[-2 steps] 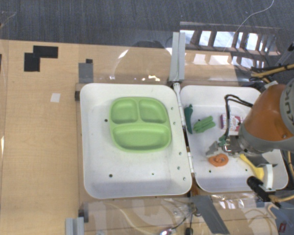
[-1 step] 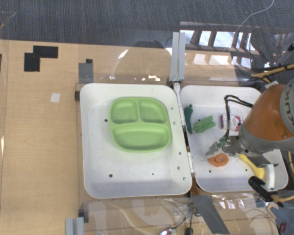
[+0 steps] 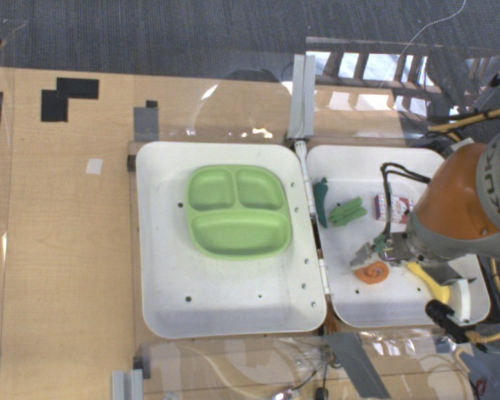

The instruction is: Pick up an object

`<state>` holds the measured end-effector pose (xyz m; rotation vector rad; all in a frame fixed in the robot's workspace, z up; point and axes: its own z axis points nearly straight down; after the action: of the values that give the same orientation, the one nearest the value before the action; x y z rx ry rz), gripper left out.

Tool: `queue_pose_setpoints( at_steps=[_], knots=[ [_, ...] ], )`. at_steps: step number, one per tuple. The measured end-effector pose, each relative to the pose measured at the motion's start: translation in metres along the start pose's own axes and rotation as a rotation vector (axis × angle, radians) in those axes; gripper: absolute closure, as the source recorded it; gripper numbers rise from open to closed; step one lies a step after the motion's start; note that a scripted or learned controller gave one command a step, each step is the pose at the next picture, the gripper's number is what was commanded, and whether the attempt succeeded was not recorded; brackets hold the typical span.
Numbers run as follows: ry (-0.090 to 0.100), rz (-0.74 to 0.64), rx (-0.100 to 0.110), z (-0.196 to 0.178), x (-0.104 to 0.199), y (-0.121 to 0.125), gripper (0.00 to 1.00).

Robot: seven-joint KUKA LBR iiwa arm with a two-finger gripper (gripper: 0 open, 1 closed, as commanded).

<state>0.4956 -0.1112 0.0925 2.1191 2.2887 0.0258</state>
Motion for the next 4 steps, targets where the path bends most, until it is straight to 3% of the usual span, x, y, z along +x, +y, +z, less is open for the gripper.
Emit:
queue_pose_setpoints(
  at_steps=[2, 4],
  knots=[
    [0.006, -0.055, 0.005, 0.000, -0.013, -0.002, 0.00],
    [0.009, 0.035, 0.010, 0.001, -0.026, -0.004, 0.00]
  ],
)
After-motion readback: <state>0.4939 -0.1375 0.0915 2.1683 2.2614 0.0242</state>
